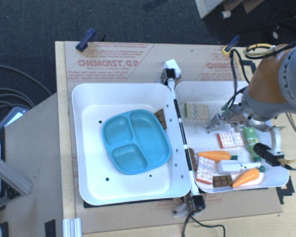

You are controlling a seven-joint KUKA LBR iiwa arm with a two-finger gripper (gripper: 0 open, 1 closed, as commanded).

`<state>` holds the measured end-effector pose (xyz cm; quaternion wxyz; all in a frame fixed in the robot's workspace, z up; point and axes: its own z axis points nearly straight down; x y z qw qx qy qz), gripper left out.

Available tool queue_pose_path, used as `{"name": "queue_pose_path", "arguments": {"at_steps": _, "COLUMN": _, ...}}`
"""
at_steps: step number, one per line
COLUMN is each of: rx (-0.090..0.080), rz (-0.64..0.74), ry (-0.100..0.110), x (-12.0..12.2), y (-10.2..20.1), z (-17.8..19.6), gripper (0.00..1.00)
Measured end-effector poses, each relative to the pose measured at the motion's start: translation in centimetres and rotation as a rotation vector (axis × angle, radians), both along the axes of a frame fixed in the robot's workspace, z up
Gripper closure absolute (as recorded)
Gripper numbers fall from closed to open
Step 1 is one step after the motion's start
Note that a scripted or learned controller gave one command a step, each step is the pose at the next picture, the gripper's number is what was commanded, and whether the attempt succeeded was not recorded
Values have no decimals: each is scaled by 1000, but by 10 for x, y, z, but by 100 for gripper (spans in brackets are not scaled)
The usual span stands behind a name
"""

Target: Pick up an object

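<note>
In the left bin [84,147] lies a blue divided plate [135,141]. The right bin [207,89] holds a green-and-white packet [196,111], a red-printed card [231,140], two carrots [214,156] and a green bottle [250,135]. The gripper [218,122] hangs over that bin near the card; its opening cannot be made out, nothing visibly held

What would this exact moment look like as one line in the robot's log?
task: pick up an object | gripper: over right bin, nothing seen held | blue divided plate: left bin
</note>
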<state>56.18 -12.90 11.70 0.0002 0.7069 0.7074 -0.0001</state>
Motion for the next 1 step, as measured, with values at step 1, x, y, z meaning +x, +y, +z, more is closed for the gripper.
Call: {"name": "queue_pose_path", "arguments": {"at_steps": 1, "rx": -2, "rz": 1, "ry": -10, "x": -16, "y": -10, "z": -29, "gripper": 0}}
